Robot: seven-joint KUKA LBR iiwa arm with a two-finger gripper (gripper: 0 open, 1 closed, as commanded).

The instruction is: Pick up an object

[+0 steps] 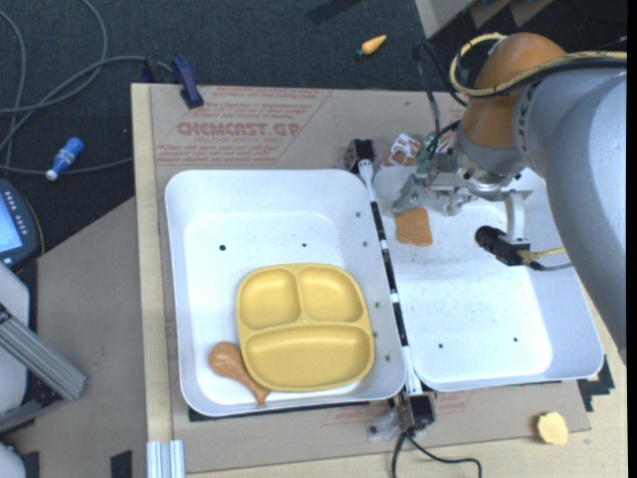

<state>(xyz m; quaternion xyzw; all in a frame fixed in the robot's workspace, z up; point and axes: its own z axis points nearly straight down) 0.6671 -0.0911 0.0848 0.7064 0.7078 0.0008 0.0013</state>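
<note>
Reaching in from the right, the grey arm with its orange band has its two-finger gripper [430, 199] low over the far left corner of the right-hand shallow white bin [498, 337]; just below the tool lies a small flat tan piece shaped like a slice of toast [414, 228], close beside the bin's left wall and the divide between the two bins; we take this to be the thing aimed at. We cannot tell how the pincer stands, nor whether it has hold of anything; the wrist and its fittings hide that part, and the tan piece appears to lie on the bin floor, at most touching the tool's lower edge.

We judge the step in hand to be the approach or the grasp itself, not yet a lift; the next move would call for closing squarely on the thin piece without pushing it against the wall, then rising straight.

In the left-hand white bin [199, 217] rest a yellow plastic plate with three compartments [303, 327] and, touching its near left edge, a tan toy drumstick [234, 363]; both are well apart from the gripper.
</note>
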